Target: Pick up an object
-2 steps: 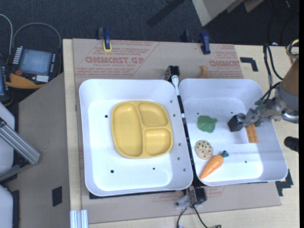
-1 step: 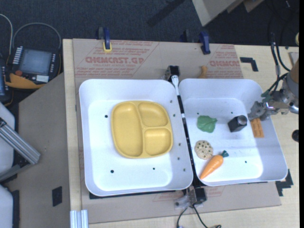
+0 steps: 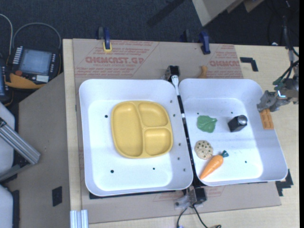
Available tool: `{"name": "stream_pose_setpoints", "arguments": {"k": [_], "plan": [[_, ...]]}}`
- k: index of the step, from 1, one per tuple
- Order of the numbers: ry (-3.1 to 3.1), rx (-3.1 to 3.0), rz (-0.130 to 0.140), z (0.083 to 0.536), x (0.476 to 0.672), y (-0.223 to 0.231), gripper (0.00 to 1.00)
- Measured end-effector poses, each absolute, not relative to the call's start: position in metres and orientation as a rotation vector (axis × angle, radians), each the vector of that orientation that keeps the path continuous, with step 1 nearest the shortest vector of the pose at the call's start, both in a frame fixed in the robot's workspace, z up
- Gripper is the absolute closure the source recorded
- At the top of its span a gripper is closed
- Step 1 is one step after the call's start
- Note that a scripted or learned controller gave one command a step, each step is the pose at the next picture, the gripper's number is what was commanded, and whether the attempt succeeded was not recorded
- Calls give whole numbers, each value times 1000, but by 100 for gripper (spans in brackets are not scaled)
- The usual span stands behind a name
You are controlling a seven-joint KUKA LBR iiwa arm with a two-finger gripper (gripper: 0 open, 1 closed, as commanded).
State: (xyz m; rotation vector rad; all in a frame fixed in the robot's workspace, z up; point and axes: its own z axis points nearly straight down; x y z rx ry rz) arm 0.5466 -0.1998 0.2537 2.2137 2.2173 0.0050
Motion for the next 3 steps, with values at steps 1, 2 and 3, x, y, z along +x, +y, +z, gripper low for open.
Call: {"name": "stream_pose_setpoints", "arguments": {"k": [1, 2, 3], "plan": [[2231, 2216, 2, 248, 545, -137, 100], [2229, 2217, 1, 251, 547, -90, 100], [2230, 2215, 3, 254, 550, -38, 100]]}}
